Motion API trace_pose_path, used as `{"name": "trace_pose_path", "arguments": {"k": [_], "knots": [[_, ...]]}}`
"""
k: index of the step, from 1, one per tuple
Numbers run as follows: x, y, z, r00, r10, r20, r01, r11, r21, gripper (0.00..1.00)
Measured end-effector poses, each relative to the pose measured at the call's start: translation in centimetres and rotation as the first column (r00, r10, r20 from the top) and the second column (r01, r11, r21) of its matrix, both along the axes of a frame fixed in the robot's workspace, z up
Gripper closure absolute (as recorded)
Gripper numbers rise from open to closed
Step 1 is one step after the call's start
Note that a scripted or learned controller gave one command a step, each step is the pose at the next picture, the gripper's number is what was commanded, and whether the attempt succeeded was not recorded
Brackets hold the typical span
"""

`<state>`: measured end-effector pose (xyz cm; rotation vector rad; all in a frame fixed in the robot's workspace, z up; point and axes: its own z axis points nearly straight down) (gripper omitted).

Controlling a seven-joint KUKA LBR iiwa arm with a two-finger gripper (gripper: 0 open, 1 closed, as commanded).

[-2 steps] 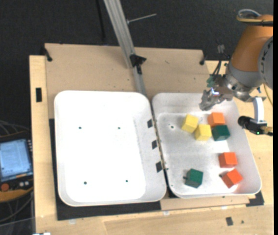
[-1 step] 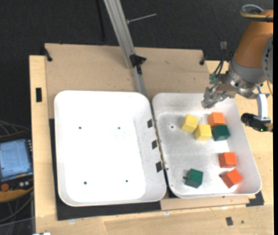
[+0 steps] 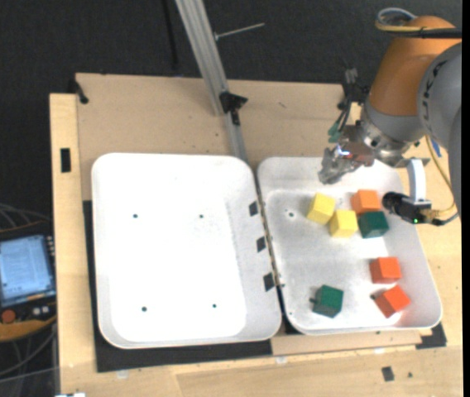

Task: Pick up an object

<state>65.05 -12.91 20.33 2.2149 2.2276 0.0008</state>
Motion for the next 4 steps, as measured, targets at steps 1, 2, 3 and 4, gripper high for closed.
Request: {"name": "trace_pose_path", "arguments": {"k": [1,2,3,4], "knots": [[0.2,5.2,-0.4,1.000,0.001,-0.001,-0.001,1.000,0.001,1.00],[1.0,10.3,-0.1,1.000,0.002,0.002,-0.002,1.000,0.001,1.00],[1.4,15.6,1.8,1.000,0.002,0.003,-0.002,1.000,0.002,1.00],[1.1,20.3,3.3,1.000,0.002,0.002,-0.002,1.000,0.002,1.00]]}}
